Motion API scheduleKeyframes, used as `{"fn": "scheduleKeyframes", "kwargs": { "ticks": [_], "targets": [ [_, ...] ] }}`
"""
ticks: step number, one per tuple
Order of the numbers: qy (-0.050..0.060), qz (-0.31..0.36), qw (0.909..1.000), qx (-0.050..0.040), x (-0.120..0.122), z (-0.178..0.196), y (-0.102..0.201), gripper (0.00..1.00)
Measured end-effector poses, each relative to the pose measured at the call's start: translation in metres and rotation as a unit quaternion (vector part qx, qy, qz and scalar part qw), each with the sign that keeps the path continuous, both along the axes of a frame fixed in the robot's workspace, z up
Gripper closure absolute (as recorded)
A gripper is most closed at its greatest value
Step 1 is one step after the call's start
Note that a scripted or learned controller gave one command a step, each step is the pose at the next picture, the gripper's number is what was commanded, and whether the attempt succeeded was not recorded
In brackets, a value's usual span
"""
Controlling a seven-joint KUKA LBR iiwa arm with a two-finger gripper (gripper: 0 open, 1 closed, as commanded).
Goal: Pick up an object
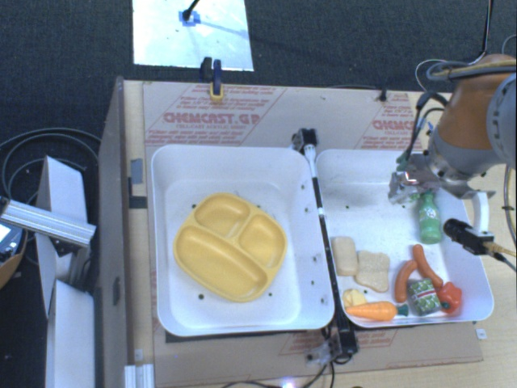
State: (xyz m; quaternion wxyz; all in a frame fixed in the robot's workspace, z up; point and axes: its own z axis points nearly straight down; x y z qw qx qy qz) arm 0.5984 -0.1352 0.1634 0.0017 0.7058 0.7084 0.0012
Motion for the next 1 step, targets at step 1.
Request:
{"fn": "scheduleKeyframes", "kwargs": {
  "ticks": [1],
  "targets": [
    [0.002,-0.001,1.0000,0.0005,-0.0419,-0.0159,0.0177,0.00]
  ]
}}
